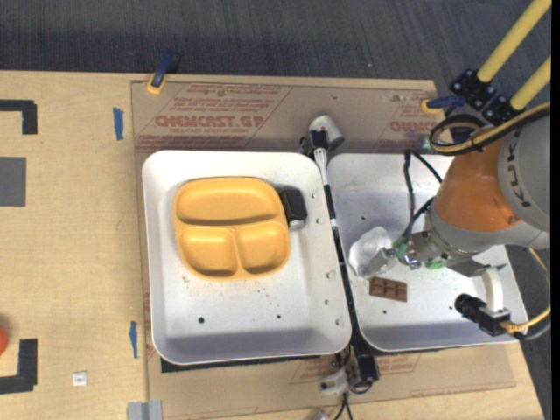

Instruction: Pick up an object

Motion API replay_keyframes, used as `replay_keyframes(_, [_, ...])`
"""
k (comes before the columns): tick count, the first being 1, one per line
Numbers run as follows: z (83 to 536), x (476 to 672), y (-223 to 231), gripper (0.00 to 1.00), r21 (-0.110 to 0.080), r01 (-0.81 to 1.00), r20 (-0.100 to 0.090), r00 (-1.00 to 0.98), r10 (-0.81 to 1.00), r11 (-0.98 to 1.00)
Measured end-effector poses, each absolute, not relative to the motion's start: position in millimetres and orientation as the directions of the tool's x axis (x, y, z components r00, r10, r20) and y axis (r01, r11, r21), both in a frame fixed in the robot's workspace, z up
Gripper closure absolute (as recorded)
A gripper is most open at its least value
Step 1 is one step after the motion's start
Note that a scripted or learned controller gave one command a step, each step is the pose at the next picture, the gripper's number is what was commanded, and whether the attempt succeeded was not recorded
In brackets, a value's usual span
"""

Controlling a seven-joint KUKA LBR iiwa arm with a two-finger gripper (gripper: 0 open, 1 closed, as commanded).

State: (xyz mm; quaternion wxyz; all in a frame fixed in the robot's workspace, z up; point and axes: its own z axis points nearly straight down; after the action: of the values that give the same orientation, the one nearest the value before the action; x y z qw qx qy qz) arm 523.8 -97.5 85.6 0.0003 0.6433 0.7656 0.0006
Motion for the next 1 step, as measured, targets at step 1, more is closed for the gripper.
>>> replay_keyframes(1, [86.3, 597.1, -95.2, 0.00, 0.005, 0.990, -0.001, -0.143, 0.990, 0.143])
